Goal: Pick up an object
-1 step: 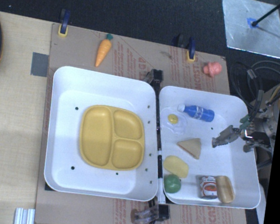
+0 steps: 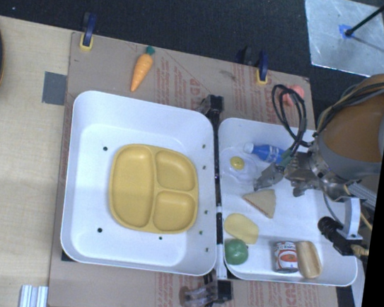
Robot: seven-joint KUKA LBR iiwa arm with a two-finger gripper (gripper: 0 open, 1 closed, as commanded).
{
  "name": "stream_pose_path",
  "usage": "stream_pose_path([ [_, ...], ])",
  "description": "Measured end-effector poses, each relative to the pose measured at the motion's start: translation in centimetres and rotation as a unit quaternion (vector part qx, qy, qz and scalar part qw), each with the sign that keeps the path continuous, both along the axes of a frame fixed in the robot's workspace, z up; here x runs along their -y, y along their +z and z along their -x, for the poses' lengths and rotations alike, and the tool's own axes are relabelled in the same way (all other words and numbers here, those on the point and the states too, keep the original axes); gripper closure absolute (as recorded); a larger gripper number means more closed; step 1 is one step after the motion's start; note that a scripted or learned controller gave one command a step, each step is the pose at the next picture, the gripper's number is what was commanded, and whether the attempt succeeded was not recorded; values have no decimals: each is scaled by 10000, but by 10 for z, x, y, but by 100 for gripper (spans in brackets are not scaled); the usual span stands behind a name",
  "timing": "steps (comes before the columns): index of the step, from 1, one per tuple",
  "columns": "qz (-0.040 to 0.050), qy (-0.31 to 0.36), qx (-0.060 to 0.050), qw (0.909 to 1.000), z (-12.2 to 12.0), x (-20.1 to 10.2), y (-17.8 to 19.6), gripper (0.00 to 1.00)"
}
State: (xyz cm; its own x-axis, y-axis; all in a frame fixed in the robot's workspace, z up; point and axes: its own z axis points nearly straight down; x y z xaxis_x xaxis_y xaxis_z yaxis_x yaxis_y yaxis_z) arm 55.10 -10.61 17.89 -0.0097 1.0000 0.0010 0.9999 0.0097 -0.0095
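The gripper (image 2: 271,177), fingers apart and holding nothing, hangs low in the right bin (image 2: 345,279) just above a tan wedge (image 2: 262,202) (perhaps a toy cheese slice). A clean pick would likely need the fingers lowered squarely astride the wedge before closing.

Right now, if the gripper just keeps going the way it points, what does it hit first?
Probably the tan wedge. The gripper points down and toward the view's left in the right bin, with the wedge just below its tips. Depth is unclear from this slant, so it could meet the bin floor beside it.
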Motion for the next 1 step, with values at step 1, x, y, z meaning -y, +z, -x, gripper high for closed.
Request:
stream_pose_path([
  [1,4,-27,-9,10000,-9,4,-93,0],
])
